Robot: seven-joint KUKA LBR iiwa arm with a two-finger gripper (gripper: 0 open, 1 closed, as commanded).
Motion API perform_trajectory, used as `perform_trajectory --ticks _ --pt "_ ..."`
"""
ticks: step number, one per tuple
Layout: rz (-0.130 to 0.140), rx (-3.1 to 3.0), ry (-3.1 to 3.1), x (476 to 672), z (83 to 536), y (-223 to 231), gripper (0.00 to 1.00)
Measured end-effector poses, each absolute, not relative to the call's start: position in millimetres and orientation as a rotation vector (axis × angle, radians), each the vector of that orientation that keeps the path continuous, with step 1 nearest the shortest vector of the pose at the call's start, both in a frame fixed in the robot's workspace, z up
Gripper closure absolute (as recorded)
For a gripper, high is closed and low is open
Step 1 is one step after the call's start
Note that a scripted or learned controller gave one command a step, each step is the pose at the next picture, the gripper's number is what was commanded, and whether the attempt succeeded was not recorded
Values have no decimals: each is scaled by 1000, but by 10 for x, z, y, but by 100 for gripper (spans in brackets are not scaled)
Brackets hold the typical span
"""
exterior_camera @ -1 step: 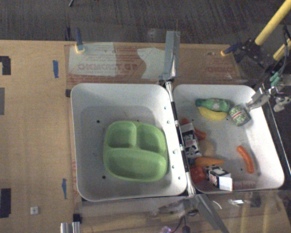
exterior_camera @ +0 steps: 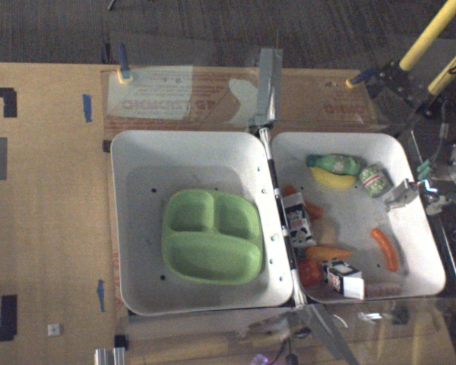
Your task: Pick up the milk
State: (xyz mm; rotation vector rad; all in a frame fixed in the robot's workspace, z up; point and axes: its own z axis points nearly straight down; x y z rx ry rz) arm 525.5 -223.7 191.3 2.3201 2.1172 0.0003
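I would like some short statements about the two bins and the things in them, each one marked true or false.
1. The green divided plate lies in the left bin. True.
2. The milk carton stands in the left bin. False: it is in the right bin, close to the wall between the two bins.
3. A banana lies just below a green bottle in the right bin. True.
4. The hand holds the milk carton. False: the hand is at the right bin's right rim, apart from the carton.
5. The orange sausage lies on the green plate. False: it lies in the right bin.
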Motion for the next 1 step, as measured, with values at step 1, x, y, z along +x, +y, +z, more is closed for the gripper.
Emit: perform_trajectory --ticks 1 --pt "2 2318 2115 5265 2016 -2241 100"
